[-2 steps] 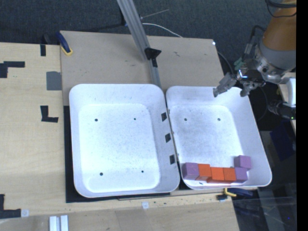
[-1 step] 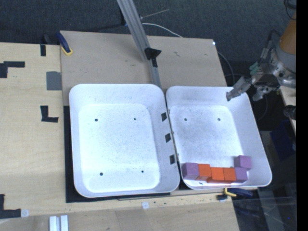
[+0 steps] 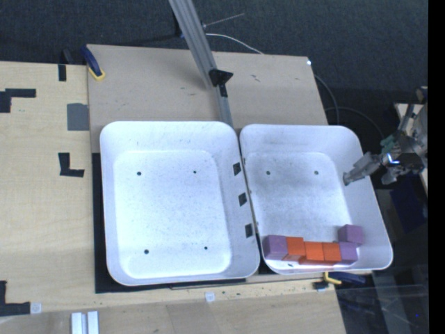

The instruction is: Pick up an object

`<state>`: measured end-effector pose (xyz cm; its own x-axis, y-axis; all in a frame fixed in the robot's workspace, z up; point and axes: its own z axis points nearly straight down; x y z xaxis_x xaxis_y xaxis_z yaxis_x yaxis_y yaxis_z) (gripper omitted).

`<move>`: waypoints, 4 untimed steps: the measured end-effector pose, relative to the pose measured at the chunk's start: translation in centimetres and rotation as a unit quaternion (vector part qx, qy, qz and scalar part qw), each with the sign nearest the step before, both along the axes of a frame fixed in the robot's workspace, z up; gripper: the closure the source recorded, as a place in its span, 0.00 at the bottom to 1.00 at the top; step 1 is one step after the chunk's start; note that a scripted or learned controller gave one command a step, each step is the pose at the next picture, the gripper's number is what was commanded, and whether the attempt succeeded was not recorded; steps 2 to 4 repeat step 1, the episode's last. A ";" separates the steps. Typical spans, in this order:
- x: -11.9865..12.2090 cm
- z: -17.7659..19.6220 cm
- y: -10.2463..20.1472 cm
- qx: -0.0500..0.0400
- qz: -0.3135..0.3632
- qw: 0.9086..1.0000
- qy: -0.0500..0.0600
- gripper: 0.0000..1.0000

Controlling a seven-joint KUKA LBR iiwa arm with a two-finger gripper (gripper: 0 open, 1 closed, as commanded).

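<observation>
A row of small blocks lies along the front wall of the right bin (image 3: 361, 152): a purple block (image 3: 276, 245) at the left end, orange blocks (image 3: 314, 250) in the middle, and two purple blocks (image 3: 350, 242) at the right end. My gripper (image 3: 366, 175) hangs over the bin's right rim, well behind the blocks. It is open, one grey finger (image 3: 354, 170) points left into the bin, and nothing is between the fingers.
The left bin (image 3: 111, 145) sits beside the right one, with black clips along the shared rim. A slanted metal pole (image 3: 198, 37) rises behind the bins. A blue clamp (image 3: 342, 278) sits at the bench's front edge, another (image 3: 93, 62) at the back left.
</observation>
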<state>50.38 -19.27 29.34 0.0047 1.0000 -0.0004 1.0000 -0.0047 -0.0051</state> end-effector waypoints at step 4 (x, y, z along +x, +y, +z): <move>-2.1 1.9 7.2 0.001 0.006 1.000 -0.002 0.00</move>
